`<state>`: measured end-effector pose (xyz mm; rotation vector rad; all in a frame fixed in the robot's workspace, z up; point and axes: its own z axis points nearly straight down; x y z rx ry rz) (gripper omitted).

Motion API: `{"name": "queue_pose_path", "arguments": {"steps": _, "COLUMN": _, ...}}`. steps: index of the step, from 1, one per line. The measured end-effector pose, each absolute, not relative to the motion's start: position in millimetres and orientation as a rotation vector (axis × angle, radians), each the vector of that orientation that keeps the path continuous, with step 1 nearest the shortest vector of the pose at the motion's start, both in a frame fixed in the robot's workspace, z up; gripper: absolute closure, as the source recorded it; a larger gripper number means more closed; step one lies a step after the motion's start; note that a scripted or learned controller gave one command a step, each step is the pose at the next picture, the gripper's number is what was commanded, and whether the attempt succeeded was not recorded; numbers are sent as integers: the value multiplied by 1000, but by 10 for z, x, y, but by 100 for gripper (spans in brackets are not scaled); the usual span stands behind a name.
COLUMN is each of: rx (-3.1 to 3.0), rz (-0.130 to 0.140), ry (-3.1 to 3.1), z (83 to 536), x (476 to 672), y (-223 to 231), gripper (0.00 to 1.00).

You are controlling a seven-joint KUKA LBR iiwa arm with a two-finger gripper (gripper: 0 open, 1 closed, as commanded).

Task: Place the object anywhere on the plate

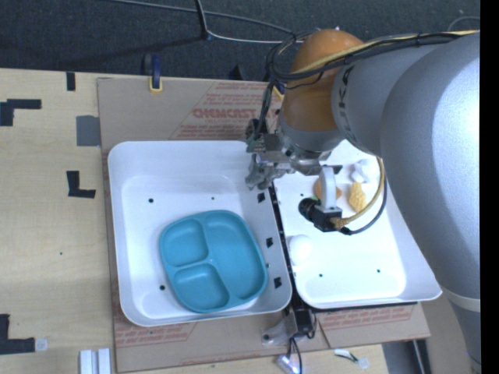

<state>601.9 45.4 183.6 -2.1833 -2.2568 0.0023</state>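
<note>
Grey and bulky, the arm point(425, 131) fills the upper right, nearest the lens, with its orange band point(316, 76) just above the wrist. Below the band the hand point(261, 174) hangs over the seam where the two white bins meet, at the upper end of that seam. Its metal parts point down and left, but I cannot tell whether it is clenched or released, and nothing is seen between its tips.

On the left, the left bin point(132, 209) holds a blue plate point(210, 259) with three compartments, lying flat toward the bin's lower edge and bare on top.

To the right, the right bin point(374, 279) holds the loose things. A yellow object point(356, 197) lies near the bin's upper part, just beside a small white piece point(360, 170) and partly behind a white and black fitting point(323, 205) on the arm, from which a cable point(374, 209) loops around. A pale round object point(299, 246) rests near the bin's left wall, lower down, apart from the yellow one. Which of these is the task's thing cannot be told; both lie in the right bin, well apart from the plate.

Both bins sit on a cardboard sheet point(203, 107) on the counter point(39, 209).
</note>
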Motion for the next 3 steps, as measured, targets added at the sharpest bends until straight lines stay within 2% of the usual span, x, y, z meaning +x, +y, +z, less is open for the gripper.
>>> {"name": "queue_pose_path", "arguments": {"steps": 1, "rx": -2221, "rz": 1, "ry": -2222, "z": 1841, "x": 6306, "y": 473, "gripper": 100}}
{"name": "queue_pose_path", "arguments": {"steps": 2, "rx": -2221, "rz": 1, "ry": -2221, "z": 1843, "x": 6304, "y": 472, "gripper": 0}}
{"name": "queue_pose_path", "arguments": {"steps": 3, "rx": -2211, "rz": -1, "ry": -2229, "z": 1802, "x": 5937, "y": 1368, "gripper": 0}}
